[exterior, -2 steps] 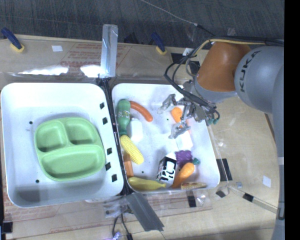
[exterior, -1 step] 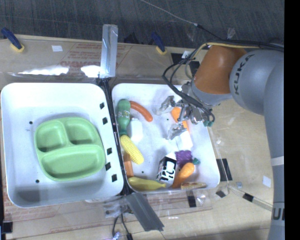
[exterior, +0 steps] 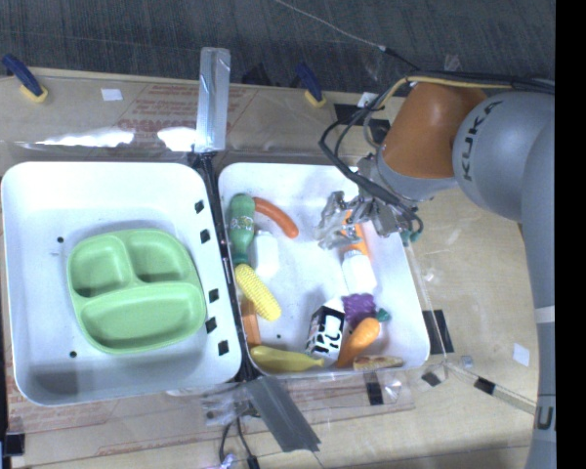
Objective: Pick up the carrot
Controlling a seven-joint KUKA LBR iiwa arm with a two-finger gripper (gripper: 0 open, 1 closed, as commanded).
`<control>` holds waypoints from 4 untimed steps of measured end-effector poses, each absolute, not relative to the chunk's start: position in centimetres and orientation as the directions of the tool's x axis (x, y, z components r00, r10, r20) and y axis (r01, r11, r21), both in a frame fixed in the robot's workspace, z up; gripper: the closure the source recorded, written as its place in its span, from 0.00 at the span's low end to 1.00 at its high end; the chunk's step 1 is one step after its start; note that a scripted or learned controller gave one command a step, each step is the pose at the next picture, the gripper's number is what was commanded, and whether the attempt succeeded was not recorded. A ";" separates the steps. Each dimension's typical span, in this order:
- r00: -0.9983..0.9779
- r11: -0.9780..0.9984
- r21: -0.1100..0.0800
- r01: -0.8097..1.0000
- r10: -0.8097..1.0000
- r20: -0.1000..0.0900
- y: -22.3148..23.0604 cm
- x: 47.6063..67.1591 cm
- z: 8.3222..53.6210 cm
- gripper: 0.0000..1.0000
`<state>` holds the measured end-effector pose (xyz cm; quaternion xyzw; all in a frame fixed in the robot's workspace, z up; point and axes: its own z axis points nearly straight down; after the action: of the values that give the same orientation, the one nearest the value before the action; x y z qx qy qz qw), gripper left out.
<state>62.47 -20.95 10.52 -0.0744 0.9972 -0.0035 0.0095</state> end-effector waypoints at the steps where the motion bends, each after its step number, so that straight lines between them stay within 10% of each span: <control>1: -0.989 0.989 -0.008 -0.149 -0.149 -0.017 -20.9 62.5 10.5 0.00; 2: -0.988 0.988 -0.013 -0.154 -0.154 -0.028 -20.9 62.7 11.6 1.00; 3: -0.988 0.988 -0.013 -0.154 -0.155 -0.028 -20.8 62.7 11.6 0.00; 4: -0.987 0.987 -0.018 -0.158 -0.159 -0.039 -20.8 62.9 12.7 1.00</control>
<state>62.90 -20.79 12.73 -0.0794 0.9966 -0.0076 0.0203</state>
